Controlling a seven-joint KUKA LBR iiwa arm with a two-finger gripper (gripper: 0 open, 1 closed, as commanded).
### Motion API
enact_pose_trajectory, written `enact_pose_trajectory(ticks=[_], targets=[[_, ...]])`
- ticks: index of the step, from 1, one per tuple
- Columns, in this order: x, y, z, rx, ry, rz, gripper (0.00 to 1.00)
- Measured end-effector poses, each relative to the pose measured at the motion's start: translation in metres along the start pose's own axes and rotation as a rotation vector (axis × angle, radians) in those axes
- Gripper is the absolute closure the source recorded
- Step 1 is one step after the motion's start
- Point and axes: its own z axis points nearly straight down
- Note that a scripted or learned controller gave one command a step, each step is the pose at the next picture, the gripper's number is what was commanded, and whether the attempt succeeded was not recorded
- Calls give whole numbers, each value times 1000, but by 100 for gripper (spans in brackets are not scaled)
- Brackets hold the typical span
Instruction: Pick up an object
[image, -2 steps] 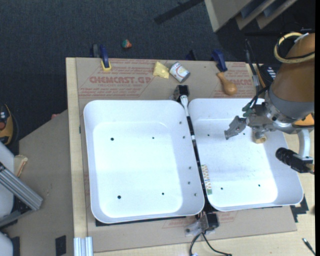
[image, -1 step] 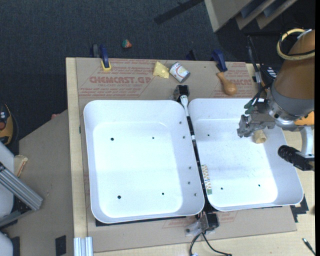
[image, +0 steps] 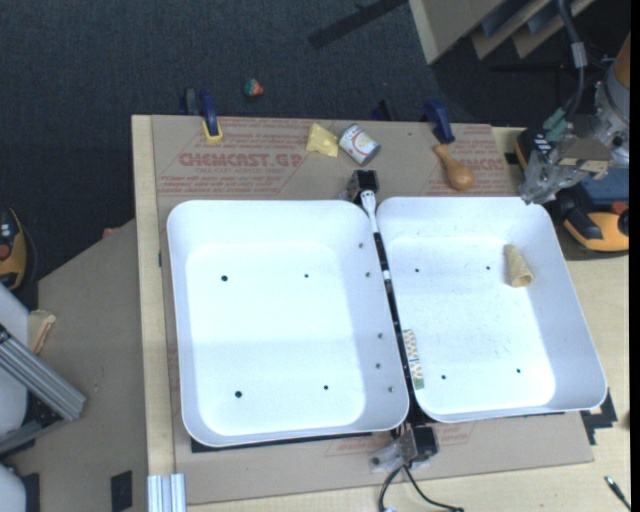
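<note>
A small tan, cork-like piece (image: 517, 266) lies in the right bin (image: 560, 370), near its upper right corner. It is the one loose object inside the bins. My gripper (image: 537, 187) hangs over the bench just beyond the far right corner of that bin, up and to the right of the tan piece and apart from it. Nothing shows in its grasp. The left bin (image: 190, 330) holds only its white floor.
On the brown board behind the bins lie a yellow chunk (image: 322, 141), a small can (image: 358, 144) and a tan wooden knob (image: 455, 170). Two blue clamps (image: 208, 110) (image: 436, 118) grip the board's far edge. A black clip (image: 365, 185) sits at the seam between the bins.
</note>
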Motion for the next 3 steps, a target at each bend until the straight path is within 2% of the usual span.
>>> enact_pose_trajectory(ticks=[1,2,3], targets=[[-112,29,-91,3,-6,9,100],[-86,58,15,27,9,-1,100],[-106,17,-81,7,-1,4,100]])
